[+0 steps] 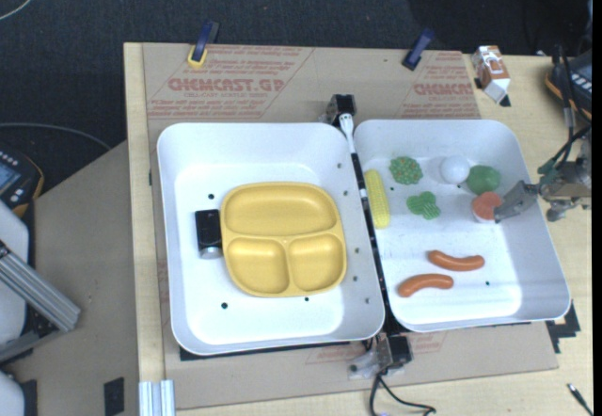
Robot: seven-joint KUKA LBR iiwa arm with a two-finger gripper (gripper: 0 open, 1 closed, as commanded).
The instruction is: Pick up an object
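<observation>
A: What writing can be read on the bench?

B: The brown cardboard sheet (282,75) under the bins carries red print, "CHEMCAST GP", once above the left white plastic bin (179,245) and again, partly cut, above the right white plastic bin (536,254). I cannot read anything else.

A: Where is the gripper (515,200)?

B: At the right rim of the right bin, a grey pincer tip pointing left. Whether its fingers are apart or together, I cannot tell. It is just beside the small orange-red round toy (485,206), perhaps touching it.

A: And the other things there?

B: A dark green round toy (484,179), a white ball (455,168), two green broccoli pieces (405,169) and (425,205), a yellow corn cob (377,197), two orange sausages (456,261) and (424,285). The left bin holds a yellow three-compartment plate (282,237) and a black block (208,230) touching its left side.
</observation>
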